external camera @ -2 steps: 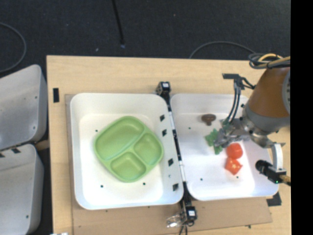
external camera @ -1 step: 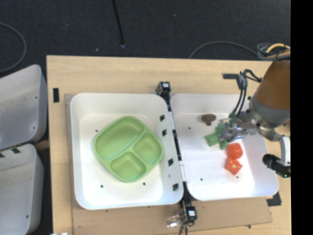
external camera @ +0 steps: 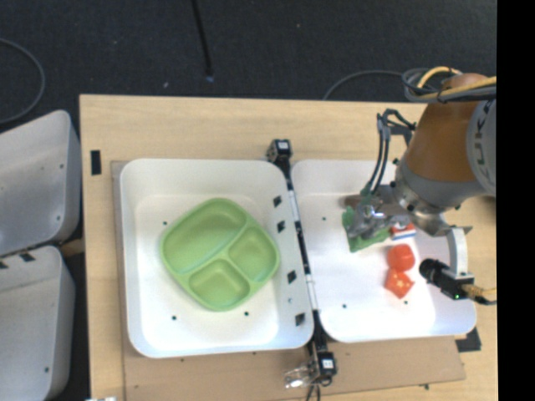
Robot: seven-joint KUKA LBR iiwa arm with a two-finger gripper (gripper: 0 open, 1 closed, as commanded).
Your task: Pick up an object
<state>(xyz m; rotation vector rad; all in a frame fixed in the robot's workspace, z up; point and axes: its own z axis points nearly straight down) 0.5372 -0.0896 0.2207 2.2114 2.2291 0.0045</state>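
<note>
Green flat object (external camera: 364, 239) lies in the right white bin (external camera: 334, 307), just under the hand (external camera: 368, 217). Left to right: a light green plastic plate with three compartments (external camera: 219, 254) sits in the left white bin (external camera: 150, 324); the hand hovers over or touches the green piece, its opening impossible to tell; two orange blocks (external camera: 400, 271) lie just beside it to the right.

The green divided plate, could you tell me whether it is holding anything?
Empty: the green divided plate in the left bin shows three bare compartments.
</note>
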